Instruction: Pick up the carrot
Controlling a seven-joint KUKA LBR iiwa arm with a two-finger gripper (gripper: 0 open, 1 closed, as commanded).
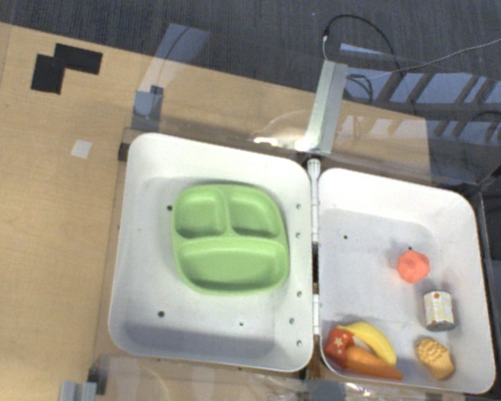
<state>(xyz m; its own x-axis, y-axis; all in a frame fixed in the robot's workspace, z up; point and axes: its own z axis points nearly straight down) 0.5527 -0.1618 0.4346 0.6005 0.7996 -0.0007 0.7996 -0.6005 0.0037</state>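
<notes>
Carrot (pixel 372 364) touching banana (pixel 372 339)

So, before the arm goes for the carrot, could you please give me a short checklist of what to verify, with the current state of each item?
1. Carrot located: ok. The carrot lies at the near edge of the right bin.
2. Carrot free of neighbours: not ok. The banana lies against it, and a red item sits at its left end.
3. Approach from above: ok. Nothing lies on top of the carrot.
4. Room beside the bin wall: not ok. The carrot is close to the near rim.
5. Other items apart: ok. The orange-red ball, can and yellow piece lie clear of it.
</notes>
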